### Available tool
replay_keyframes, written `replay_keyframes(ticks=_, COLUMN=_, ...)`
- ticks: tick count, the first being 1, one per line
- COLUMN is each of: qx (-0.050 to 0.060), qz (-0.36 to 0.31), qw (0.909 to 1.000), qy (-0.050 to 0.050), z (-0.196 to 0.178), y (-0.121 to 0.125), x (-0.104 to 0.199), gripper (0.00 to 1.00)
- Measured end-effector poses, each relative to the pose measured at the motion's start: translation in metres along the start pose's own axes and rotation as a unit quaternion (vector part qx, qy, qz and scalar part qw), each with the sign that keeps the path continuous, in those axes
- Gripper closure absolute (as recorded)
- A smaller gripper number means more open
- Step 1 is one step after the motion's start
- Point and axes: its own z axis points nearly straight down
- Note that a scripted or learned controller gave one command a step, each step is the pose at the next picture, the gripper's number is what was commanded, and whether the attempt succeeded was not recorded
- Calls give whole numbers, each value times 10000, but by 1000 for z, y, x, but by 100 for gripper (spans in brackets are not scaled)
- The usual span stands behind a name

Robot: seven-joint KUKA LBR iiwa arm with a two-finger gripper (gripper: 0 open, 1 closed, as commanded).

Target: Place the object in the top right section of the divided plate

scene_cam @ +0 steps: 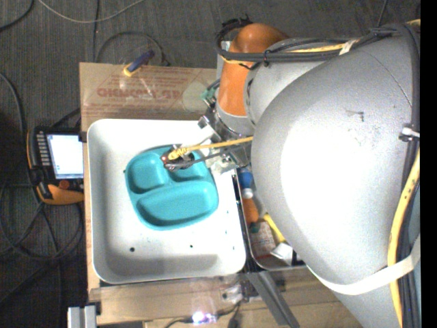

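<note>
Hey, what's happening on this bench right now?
A grey robot arm reaches in from the right over the left white bin, where a teal divided plate lies. Its gripper is down at the plate's upper right section, with a small yellowish object at its tip. Whether it's gripped is unclear.

Grey arm (328,156) reaching leftward, orange wrist band, end effector (179,157) lowered

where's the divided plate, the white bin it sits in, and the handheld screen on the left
divided plate (179,203), camera view, on the floor of its large lower section
white bin (113,251), camera view, on the bare floor near its lower left corner
handheld screen (66,156), camera view, on the middle of its lit display
</note>
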Motion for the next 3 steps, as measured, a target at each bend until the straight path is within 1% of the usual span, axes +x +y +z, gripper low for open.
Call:
replay_keyframes(ticks=1, qx=17, qz=-68, qw=10000, qy=-1, z=12, y=-10, x=-74, gripper=100)
replay_keyframes(ticks=2, qx=16, qz=495, qw=9988, qy=-2, z=12, y=5, x=-48, gripper=100)
replay_keyframes(ticks=3, qx=17, qz=1400, qw=9902, qy=-1, z=12, y=45, x=-146, gripper=100)
